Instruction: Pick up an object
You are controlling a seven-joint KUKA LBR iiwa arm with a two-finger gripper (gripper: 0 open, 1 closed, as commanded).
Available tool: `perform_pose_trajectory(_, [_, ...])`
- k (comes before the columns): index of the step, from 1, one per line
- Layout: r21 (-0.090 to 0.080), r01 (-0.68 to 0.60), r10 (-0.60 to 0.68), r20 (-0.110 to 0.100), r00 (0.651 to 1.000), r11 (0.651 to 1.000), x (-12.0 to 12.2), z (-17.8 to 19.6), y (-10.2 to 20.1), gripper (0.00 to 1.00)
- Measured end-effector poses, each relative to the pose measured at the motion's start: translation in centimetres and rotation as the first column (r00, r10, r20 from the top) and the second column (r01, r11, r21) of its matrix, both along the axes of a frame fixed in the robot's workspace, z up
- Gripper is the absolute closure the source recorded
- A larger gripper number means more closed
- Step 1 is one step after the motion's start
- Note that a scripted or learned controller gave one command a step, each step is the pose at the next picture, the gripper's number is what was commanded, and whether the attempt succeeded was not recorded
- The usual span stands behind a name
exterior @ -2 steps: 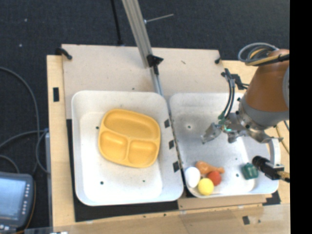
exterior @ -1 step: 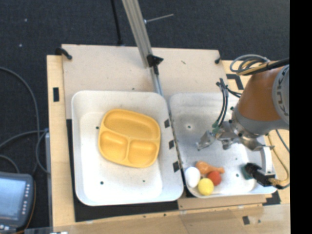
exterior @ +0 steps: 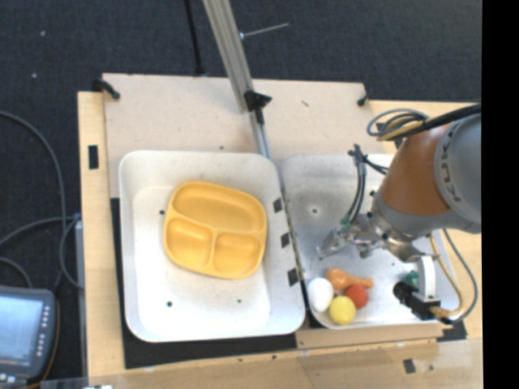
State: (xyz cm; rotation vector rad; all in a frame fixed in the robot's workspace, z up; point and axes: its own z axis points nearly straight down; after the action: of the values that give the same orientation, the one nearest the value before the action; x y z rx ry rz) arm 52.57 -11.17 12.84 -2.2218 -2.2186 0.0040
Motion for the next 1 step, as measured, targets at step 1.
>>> perform_pose_trajectory(1, [-0.001,0.001,-0.001,0.002,1.000,1.000,0.01,-2.86,-0.12,0.00])
